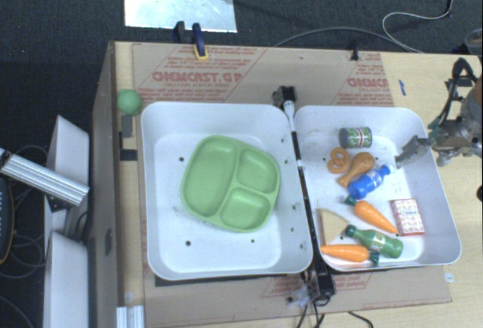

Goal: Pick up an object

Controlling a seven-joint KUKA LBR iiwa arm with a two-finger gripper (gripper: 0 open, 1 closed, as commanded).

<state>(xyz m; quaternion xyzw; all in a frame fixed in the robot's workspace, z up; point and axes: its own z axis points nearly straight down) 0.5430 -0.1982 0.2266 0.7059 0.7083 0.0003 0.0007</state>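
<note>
Two shallow white bins are seen side by side on the bench. The left bin [162, 168] is occupied by a light green divided tray [230, 183] with three compartments, lying slightly turned. The right bin [438, 191] holds a cluster of small objects.

The gripper [415, 147] is seen at the right bin's upper right edge, reaching in from the right, with its grey tip over the white rim area. Nothing is seen between its parts, and whether it is released or clenched cannot be told at this size and blur.

The nearest objects lie to the left of and below the gripper. A blue bottle [368, 183] is placed near the bin's middle, tilted, with its cap toward the upper right. Just beside it, toward the upper left, a tan pretzel-like piece [339, 161] and a tan drumstick-shaped toy [358, 167] are found touching one another. A small green-labelled can [355, 137] is laid on its side above them, near the bin's far wall.

Lower down, an orange carrot [373, 216] is set diagonally below the blue bottle. A small red-and-white box [407, 216] lies to its right, apart from the gripper. A green bottle [375, 240] and a second carrot [346, 251] are placed near the front wall, close together.

A green ball [128, 101] rests outside the bins, on the bench's left edge.
</note>
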